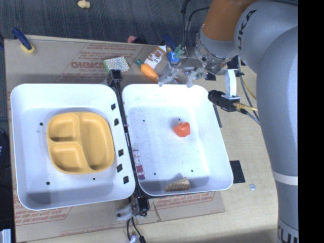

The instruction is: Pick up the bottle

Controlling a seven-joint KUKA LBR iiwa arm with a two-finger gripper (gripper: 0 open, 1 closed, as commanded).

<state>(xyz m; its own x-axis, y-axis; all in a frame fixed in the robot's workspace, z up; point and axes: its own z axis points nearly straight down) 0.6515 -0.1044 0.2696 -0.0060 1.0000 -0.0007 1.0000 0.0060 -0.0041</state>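
One bottle (152, 64), orange with a white label, lies on the surface just behind the right bin (215, 151), outside its back rim. Beside it, over that rim, hangs the hand (176, 79), open and empty. Inside the bin sit a red toy (181, 129) and a brown piece (177, 185). This looks like the approach; next the hand should shift over the bottle and descend.

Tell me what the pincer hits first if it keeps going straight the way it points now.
Probably the bottle. The pincer sits at the right bin's far rim, apparently pointing toward the bottle lying just outside it. Depth is hard to judge from above, so it could meet the rim instead.
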